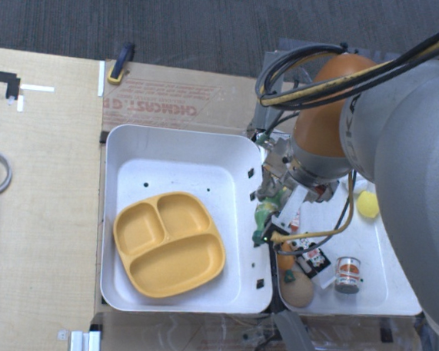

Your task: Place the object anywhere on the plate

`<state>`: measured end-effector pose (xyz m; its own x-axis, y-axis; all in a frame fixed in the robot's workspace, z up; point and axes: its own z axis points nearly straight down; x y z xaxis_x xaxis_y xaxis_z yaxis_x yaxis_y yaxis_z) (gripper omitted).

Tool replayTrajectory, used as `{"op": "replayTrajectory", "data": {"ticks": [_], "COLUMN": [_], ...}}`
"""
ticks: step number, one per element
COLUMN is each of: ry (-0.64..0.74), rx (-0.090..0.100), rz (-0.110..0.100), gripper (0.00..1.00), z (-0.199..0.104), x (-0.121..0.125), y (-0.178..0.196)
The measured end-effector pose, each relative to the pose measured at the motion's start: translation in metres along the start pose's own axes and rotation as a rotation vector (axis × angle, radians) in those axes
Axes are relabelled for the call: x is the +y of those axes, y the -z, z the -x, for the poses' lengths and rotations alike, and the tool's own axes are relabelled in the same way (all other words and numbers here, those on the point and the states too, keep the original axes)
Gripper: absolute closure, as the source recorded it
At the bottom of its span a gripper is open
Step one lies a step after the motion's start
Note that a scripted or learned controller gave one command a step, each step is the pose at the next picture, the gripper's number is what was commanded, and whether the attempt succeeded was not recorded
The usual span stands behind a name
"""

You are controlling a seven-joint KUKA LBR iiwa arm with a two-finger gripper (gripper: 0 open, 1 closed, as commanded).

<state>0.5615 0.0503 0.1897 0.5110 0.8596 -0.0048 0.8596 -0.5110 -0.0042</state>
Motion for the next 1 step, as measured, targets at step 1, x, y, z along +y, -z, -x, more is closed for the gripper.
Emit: {"op": "replayTrajectory", "data": {"ticks": [1], "ry": [-0.001], "rx": [0.0], "rz": [0.0], "gripper": [0.0], "z": [0.0003], "x": [0.0002], "y": [0.0001]}}
